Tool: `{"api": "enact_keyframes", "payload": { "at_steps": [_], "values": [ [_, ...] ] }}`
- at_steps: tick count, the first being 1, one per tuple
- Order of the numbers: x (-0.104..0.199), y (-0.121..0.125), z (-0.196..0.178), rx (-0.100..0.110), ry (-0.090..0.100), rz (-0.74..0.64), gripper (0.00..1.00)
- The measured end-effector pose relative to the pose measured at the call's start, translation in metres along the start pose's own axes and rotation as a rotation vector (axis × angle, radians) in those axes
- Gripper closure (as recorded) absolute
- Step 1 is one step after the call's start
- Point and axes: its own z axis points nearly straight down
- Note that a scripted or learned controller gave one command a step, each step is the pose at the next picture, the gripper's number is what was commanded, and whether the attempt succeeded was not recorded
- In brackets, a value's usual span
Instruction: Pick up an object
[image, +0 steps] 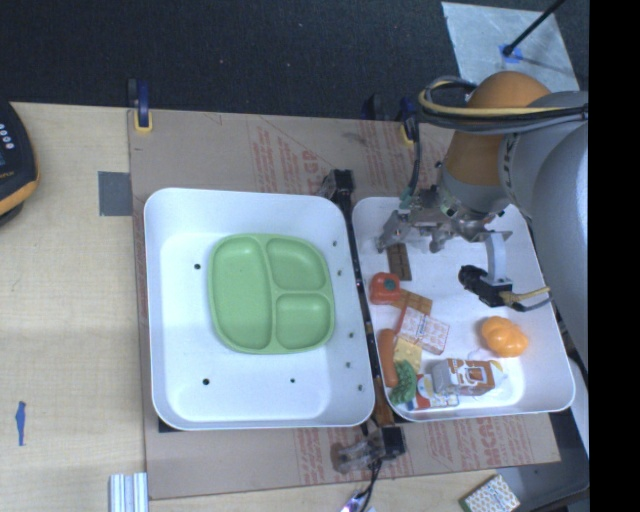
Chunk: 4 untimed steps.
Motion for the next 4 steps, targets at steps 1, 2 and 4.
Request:
{"api": "enact_keyframes", "payload": {
  "at_steps": [1,2,4],
  "values": [
    [-0.003,0.000,0.010,-0.002,0.000,0.004,0.00],
    [-0.003,0.001,-0.001,-0.001,0.000,0.003,1.00],
    [0.000,0.000,0.011,-0.002,0.001,0.002,0.00]
  ]
}}
